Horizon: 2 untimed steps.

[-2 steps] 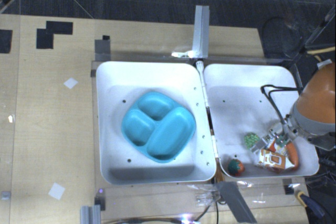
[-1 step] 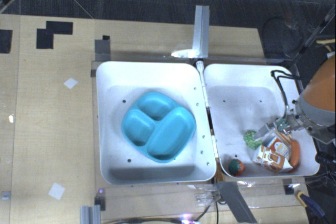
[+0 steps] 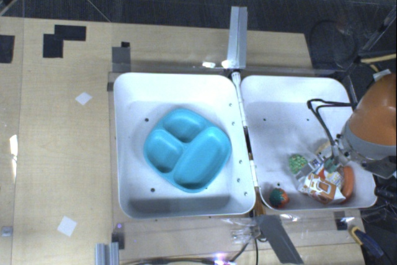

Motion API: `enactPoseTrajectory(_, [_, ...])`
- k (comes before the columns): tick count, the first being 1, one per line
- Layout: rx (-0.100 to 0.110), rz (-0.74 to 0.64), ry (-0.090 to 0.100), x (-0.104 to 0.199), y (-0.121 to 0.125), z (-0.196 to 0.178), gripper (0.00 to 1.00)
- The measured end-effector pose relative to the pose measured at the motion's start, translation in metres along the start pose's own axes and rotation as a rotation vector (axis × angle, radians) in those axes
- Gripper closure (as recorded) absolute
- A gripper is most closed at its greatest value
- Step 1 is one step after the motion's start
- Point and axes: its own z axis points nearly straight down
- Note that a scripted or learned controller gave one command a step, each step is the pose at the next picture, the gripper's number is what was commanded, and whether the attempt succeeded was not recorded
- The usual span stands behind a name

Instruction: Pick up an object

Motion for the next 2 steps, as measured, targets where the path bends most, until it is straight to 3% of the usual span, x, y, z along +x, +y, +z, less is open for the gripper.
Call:
enactPoseTrajectory(1, [0.0,0.184,0.0,0.005,0.002,-0.014,0.0])
enactPoseTrajectory(2, [-0.004,0.162,-0.004,-0.015,0.04,0.016,0.0])
